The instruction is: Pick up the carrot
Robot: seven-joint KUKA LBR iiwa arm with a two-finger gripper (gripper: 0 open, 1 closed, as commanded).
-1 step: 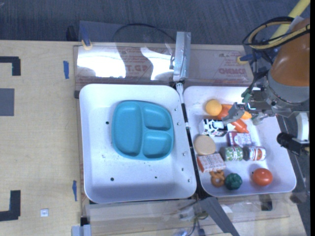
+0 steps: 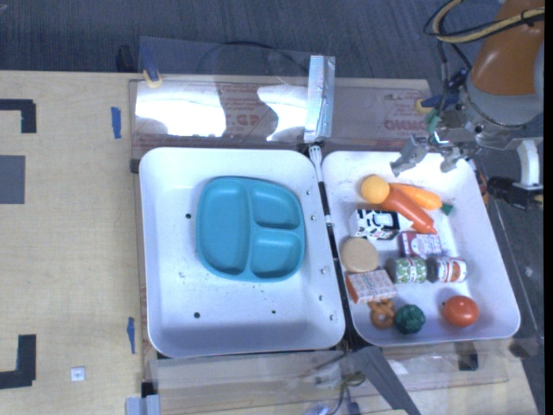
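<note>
1. We found the gripper (image 2: pixel 429 153) over the far edge of the right bin (image 2: pixel 501 258), hanging from the grey arm (image 2: pixel 505 67) with its orange band, which came in from the far right.
2. Its two fingers stood spread apart, released, with nothing between them — one toward the left at the bin's far rim, the other toward the right.
3. The carrot (image 2: pixel 416 196) lay in the far part of the right bin, orange, with its green end pointing right. It sat just near of the gripper and apart from it.
4. A round yellow fruit (image 2: pixel 374 188) touched the carrot's left end. A longer red-orange piece (image 2: pixel 409 211) lay along the carrot's near side.
5. Nearer in the same bin we noted a black-and-white carton (image 2: pixel 378 223), a tan round item (image 2: pixel 359 254), a small can (image 2: pixel 420 245), two more cans lying side by side (image 2: pixel 430 271), a reddish packet (image 2: pixel 370 284), a small brown item (image 2: pixel 382 313), a dark green piece (image 2: pixel 409 318) and a tomato (image 2: pixel 460 309).
6. The left bin (image 2: pixel 164 258) held a blue divided plate (image 2: pixel 251 229) — three compartments, lying flat toward its far half.
</note>
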